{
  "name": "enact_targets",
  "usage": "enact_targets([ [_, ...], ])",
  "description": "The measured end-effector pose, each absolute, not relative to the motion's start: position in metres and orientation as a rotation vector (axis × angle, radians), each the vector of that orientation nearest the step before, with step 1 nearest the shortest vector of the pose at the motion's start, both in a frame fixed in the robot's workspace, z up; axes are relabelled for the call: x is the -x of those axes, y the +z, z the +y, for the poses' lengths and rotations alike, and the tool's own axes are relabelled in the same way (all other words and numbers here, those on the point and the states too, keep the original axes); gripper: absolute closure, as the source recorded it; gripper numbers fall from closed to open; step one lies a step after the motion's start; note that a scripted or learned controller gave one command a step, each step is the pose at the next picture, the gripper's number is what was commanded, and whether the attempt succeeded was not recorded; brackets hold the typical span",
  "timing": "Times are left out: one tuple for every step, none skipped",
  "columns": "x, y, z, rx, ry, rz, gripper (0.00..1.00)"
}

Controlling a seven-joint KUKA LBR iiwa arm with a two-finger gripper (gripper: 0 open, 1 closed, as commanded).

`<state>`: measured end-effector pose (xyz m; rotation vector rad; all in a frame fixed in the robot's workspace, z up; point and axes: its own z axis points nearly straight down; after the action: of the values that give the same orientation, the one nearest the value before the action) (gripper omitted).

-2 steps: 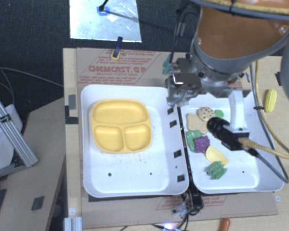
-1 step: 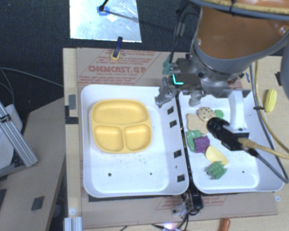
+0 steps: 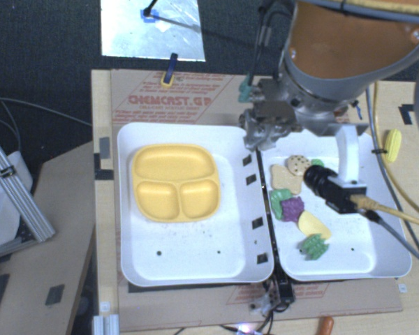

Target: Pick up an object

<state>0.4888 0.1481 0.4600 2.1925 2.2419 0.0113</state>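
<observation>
Orange-banded arm (image 3: 349, 26) loomed closest, its hand (image 3: 262, 137) poised at right bin (image 3: 377, 257) rim above clustered toys (image 3: 297, 201), presumably approaching; grip state could not be told.

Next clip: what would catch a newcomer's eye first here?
The big yellow divided tray lying in the left bin. Then the grey and orange arm looming over the right bin, above a cluster of small toy foods, green, purple, yellow and tan, near the divide between the bins.
</observation>
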Motion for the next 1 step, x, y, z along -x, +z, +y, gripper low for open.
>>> enact_targets([
  [-0.4838, 0.3444, 0.2393, -2.213, -0.014, 2.239, 1.0],
])
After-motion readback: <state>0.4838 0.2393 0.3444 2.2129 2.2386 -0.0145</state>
